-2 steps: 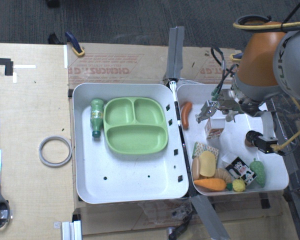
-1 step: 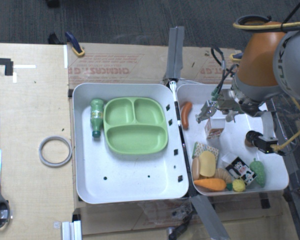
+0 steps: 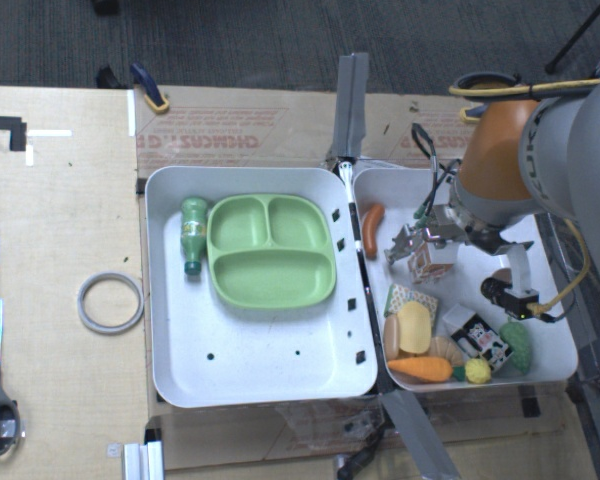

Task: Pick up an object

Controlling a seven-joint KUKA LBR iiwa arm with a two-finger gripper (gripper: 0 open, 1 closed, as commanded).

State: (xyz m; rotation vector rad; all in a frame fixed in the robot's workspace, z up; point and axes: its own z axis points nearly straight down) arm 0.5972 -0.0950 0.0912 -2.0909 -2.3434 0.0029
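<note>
Reaching in from the right of the frame, the grey arm (image 3: 570, 148) with its orange band hangs over the right bin (image 3: 555, 363), its gripper (image 3: 420, 243) low in the upper middle of that bin. A small brown-and-white carton (image 3: 432, 264) sits directly beneath the gripper and touches it, but whether it is clamped between the fingers cannot be told from this angle. Left of the gripper, against the bin's left wall, lies a red sausage (image 3: 371, 228). Toward the lower edge of the frame the same bin holds a yellow block (image 3: 414, 328), a carrot (image 3: 420, 369), a black-and-white box (image 3: 480, 340) and a green leafy piece (image 3: 519, 346), packed close together. At centre frame, the left bin (image 3: 260, 368) carries a green divided plate (image 3: 272, 250) with a green bottle (image 3: 193, 232) just beside its left edge. A roll of tape (image 3: 111, 301) rests on the bench at the far left.
</note>
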